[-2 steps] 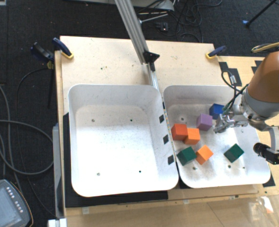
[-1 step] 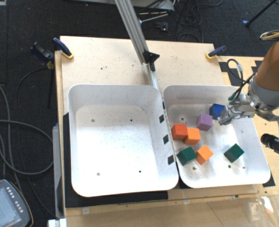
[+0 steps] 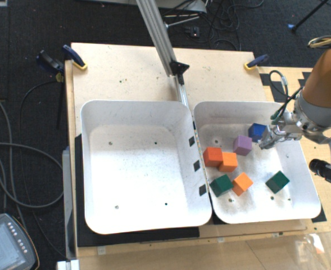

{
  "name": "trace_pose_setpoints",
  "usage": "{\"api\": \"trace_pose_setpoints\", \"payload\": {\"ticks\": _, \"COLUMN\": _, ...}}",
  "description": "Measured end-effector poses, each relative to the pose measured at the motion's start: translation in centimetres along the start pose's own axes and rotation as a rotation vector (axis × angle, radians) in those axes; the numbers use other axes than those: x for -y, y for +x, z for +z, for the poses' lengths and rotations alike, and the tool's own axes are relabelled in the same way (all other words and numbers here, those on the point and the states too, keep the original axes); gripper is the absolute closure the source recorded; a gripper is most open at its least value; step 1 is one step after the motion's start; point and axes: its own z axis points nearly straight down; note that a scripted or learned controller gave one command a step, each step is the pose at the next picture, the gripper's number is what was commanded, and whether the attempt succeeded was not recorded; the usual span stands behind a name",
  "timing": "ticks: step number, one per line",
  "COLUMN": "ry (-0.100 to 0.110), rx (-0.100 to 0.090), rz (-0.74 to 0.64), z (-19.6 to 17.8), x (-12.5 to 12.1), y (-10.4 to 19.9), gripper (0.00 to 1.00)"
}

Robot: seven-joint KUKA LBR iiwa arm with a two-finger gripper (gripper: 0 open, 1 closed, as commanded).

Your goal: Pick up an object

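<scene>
The right bin (image 3: 300, 210) holds several small blocks. A blue block (image 3: 257, 130) sits toward the back, with a purple block (image 3: 243, 145) just left of and in front of it. Two orange blocks (image 3: 220, 158) touch each other near the bin's left side, and a third orange block (image 3: 243, 183) lies in front of them. One dark green block (image 3: 221, 184) rests by the left wall and another green block (image 3: 277, 181) lies to the right. My gripper (image 3: 268, 139) hangs low over the bin, right beside the blue block. No block shows between its fingers.
The left bin (image 3: 98, 117) stands beside the right one. A slanted metal pole (image 3: 157, 30) rises from between the bins toward the back. Clamps (image 3: 75, 58) sit at the board's back corners. The arm's body (image 3: 322, 94) covers the right bin's far right corner.
</scene>
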Motion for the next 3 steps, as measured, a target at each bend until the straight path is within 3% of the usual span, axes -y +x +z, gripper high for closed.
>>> {"api": "trace_pose_setpoints", "payload": {"ticks": 3, "ry": -0.003, "rx": -0.003, "rz": -0.005, "z": -3.1, "x": -5.3, "y": 15.9, "gripper": 1.00}}
